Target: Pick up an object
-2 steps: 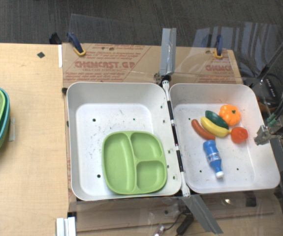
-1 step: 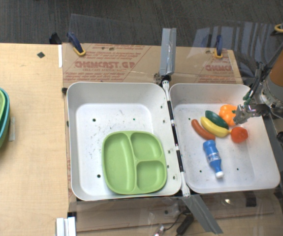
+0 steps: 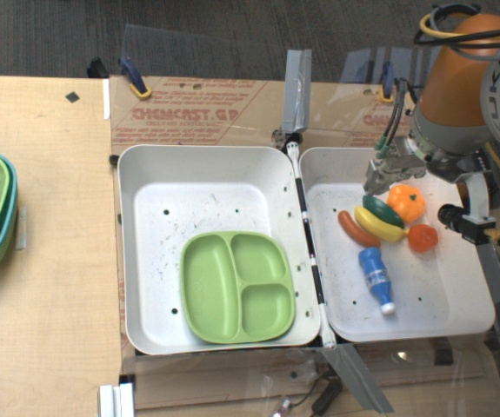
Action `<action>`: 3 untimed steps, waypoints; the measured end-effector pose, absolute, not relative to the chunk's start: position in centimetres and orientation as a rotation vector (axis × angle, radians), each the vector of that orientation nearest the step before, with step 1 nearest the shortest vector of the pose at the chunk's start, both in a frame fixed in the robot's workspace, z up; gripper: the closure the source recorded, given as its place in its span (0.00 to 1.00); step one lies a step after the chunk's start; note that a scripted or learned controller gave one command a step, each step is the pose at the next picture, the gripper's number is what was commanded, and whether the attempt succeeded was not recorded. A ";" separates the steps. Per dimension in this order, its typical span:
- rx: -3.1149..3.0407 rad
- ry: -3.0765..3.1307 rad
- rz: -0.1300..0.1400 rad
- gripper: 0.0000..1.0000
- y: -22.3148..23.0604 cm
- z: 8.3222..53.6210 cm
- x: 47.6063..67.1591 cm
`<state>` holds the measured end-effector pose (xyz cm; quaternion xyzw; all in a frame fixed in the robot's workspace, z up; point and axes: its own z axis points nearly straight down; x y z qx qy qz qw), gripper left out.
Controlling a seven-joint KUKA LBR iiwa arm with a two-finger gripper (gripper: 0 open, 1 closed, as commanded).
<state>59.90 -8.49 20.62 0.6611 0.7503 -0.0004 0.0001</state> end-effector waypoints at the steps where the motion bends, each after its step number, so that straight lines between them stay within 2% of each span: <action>1: 2.072 2.360 -0.005 1.00 -8.5 21.5 59.9; 2: 2.099 2.336 -0.003 1.00 -2.7 28.7 65.9; 3: 1.929 2.479 -0.003 1.00 5.9 29.5 65.6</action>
